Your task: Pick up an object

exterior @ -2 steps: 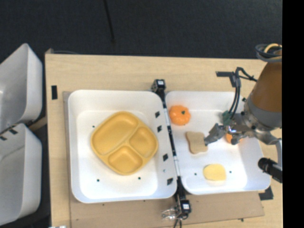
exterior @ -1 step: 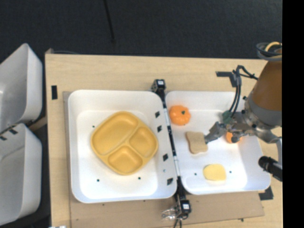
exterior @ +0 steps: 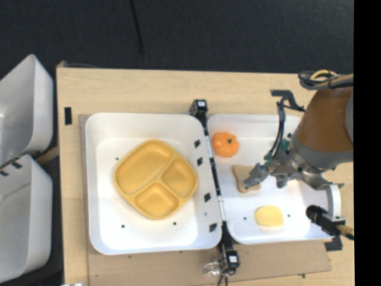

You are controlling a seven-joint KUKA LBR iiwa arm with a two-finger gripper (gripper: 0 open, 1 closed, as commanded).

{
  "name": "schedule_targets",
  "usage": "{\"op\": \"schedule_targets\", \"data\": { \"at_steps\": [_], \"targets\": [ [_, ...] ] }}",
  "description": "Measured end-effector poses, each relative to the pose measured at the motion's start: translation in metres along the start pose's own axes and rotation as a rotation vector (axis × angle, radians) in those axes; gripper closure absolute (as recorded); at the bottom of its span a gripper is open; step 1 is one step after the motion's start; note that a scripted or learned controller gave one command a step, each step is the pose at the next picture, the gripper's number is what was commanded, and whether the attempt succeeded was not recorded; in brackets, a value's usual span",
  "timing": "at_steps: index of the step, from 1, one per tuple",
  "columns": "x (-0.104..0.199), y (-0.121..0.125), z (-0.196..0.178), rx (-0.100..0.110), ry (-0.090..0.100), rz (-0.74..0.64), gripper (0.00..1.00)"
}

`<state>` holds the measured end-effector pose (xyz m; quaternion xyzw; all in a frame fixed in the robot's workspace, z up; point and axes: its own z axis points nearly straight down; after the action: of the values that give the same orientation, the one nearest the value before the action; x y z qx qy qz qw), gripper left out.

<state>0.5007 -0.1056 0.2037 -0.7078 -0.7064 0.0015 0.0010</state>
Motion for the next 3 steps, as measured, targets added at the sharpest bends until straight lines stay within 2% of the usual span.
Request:
{"op": "schedule_targets", "data": {
  "at_steps": [2,3],
  "targets": [
    [-0.012,-0.002,0.106,0.000,0.000,0.001,0.00],
    [-0.011,-0.001,0.093,-0.006,0.002,0.008,1.00]
  ]
}}
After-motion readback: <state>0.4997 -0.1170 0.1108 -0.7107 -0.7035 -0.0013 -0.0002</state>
